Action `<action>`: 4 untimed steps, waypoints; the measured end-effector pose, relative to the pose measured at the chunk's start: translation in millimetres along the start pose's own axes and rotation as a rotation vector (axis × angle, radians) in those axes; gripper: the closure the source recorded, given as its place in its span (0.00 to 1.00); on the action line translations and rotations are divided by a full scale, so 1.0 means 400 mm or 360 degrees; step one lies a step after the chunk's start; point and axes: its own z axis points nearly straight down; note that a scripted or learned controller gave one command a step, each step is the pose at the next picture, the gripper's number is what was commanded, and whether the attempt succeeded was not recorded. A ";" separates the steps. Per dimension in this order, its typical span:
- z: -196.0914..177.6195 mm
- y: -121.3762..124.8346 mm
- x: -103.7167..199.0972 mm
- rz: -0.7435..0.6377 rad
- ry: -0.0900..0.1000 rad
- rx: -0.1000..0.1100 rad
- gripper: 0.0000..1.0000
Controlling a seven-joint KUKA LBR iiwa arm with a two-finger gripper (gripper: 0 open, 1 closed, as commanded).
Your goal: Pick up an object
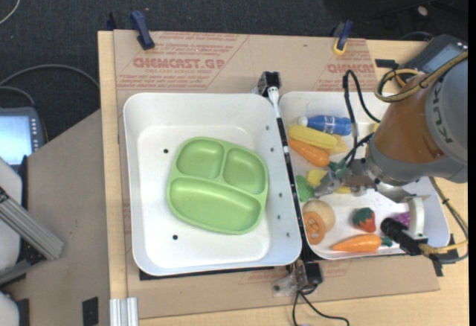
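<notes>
— while the arm (416, 131) reaches in from the right, where does its gripper (336, 177) sit?
— low over the right bin (435, 231), near that bin's left side, just above a small yellow piece (318, 176) and a green piece (303, 188).
— is it grasping anything?
— i cannot tell; the tip is too small and cluttered to read, and nothing clearly shows between it.
— what lies in that bin?
— a blue bottle (329, 123) at the far end, a yellow corn cob (314, 138) just beside it, and an orange piece (309, 153) touching the corn. nearer the front there is a tan round thing (318, 219), a carrot (357, 244) along the front wall, a small red and green piece (364, 219), and a dark purple thing (396, 228) toward the right.
— and the left bin (141, 168)?
— it holds a light green divided plate (219, 184), lying flat, with two small compartments at the back and one long one at the front.
— what else is on the bench (223, 56)?
— two blue clamps (141, 28) at its far edge, well apart.
</notes>
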 end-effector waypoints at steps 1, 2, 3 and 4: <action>-0.034 0.144 0.044 0.0005 -0.0002 -0.0004 0.00; 0.000 0.068 0.032 0.0016 0.0001 0.0009 0.00; -0.001 0.283 -0.029 0.0008 -0.0006 -0.0006 0.00; -0.027 0.276 -0.026 0.0009 -0.0004 0.0001 1.00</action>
